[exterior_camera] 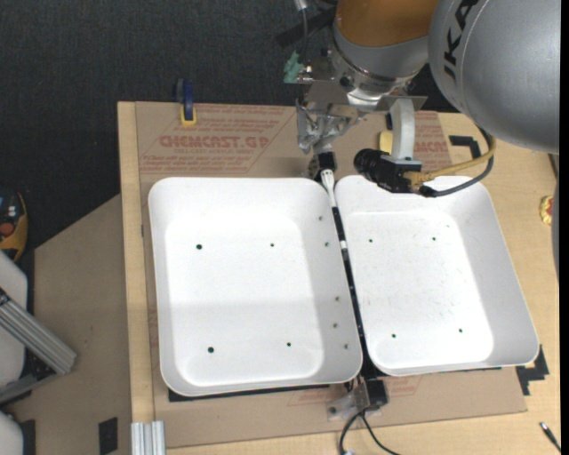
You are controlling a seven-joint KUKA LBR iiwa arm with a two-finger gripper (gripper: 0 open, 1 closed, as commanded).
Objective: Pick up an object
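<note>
- Gripper (314,139) hangs at 12 o'clock in the camera view, over the brown board (222,138), just beyond the far rims of the two bins
- Whether it is set wide or narrow cannot be told from this angle, and nothing can be seen held in it
- A small black-and-white object (324,169) sits just at 6 o'clock of the gripper, at the far end of the dark seam between the bins; its black end points to 12 o'clock and its white end to 6 o'clock
- Whether the gripper touches this object cannot be told
- The grey arm (507,62) comes in from 1 to 2 o'clock, with its orange band (382,18) right above the gripper
- The left bin (240,293) fills the space from the centre towards 8 o'clock; its white floor shows four small dark dots
- The right bin (427,293) lies touching it at 3 o'clock, its floor marked with similar dots and faint specks
- The brown board carries red lettering along its far strip
- A blue clamp (185,93) with a yellow foot grips the board's far edge at 11 o'clock
- A black clip (372,392) sits at 6 o'clock, at the near end of the seam
- The tabletop (89,293) shows pale tan at 9 o'clock
</note>
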